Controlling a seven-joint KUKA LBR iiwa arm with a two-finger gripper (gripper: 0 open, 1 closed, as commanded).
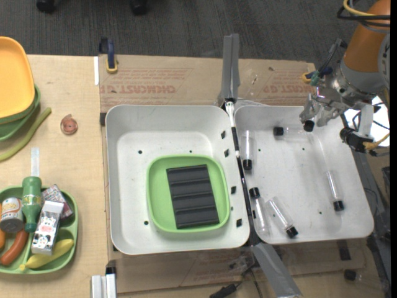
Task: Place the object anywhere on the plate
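My gripper (308,121) hangs at one o'clock over the right bin (360,222) — whether it grips anything I cannot tell. A black grooved block (193,195) lies on the green plate (158,194) in the left bin (124,166) — at eight o'clock

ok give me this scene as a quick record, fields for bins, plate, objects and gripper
left bin: holds a green plate
on plate: dark ribbed block
right bin: several clear tubes with black caps, e.g. one near the front and one at the right
gripper: above the right bin's far edge
task state: no tube on the plate yet
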